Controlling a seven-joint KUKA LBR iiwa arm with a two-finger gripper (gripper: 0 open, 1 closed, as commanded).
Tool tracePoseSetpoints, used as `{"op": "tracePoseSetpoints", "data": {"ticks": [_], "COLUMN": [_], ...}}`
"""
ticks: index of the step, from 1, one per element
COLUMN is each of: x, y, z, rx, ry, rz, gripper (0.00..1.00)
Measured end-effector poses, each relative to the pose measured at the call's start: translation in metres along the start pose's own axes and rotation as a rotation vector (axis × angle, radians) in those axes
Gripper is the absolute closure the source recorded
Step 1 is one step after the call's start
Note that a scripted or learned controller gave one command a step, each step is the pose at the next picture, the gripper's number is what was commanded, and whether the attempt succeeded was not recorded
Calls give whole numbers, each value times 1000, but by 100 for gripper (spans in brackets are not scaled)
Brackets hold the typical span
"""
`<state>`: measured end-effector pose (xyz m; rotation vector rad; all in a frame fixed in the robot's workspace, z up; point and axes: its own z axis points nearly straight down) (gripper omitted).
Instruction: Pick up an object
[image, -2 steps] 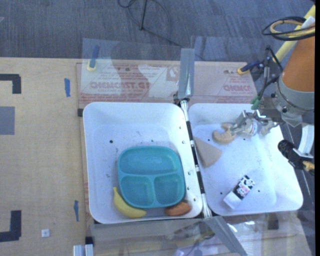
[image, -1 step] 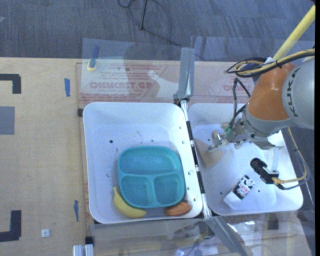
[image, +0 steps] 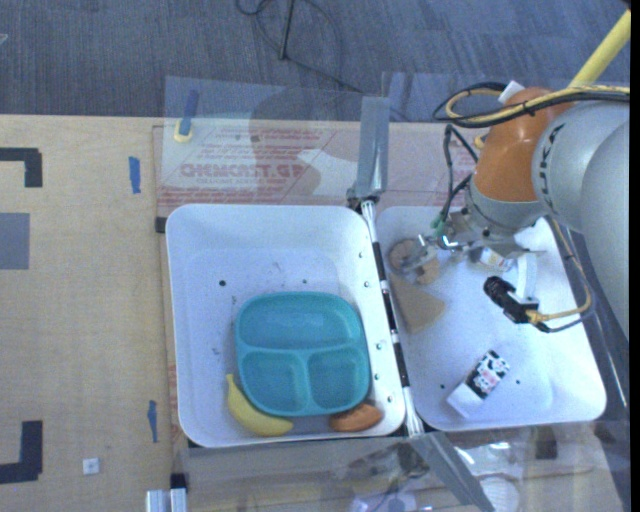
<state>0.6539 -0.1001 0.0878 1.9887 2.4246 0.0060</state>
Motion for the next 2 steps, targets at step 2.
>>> {"op": "tracePoseSetpoints", "data": {"ticks": [2], "x": [70], "y": [29], "z": [-98], "rx": [3], "ry": [2], "rz": [-30], "gripper": [100]}}
